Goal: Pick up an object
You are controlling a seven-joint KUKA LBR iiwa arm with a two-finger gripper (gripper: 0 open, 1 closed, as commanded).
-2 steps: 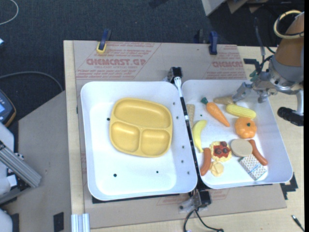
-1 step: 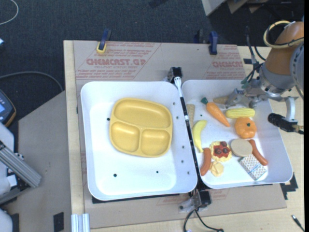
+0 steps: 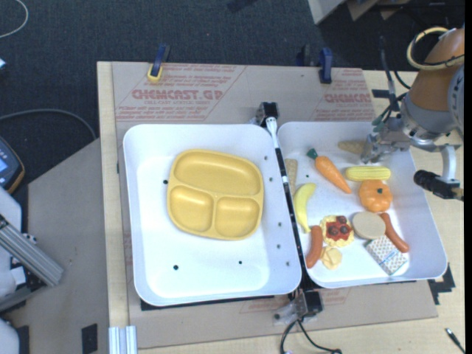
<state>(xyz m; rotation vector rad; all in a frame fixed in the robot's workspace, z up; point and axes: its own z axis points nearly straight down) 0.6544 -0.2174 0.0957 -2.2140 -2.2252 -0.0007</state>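
near edge of right bin: foil-ish packet, hot dog, small yellow bit, pizza slice, grey disc w/ a sausage touching it. mid bin: banana by the divider, orange, carrot lying at a slant, corn flat. far part: tan wedge just left of gripper, which sits low over the far bin floor, just above corn; cannot tell its state, tips blur into the wedge, nothing visibly held. left bin holds a yellow tray. likely target = corn or wedge, nearest the tool. all look like plastic toy food: prob light, stiff, smooth so a bit slippery, not fragile. for corn, best hold across the short width at mid-length; round sides may roll or squirt out if pinched off-centre.
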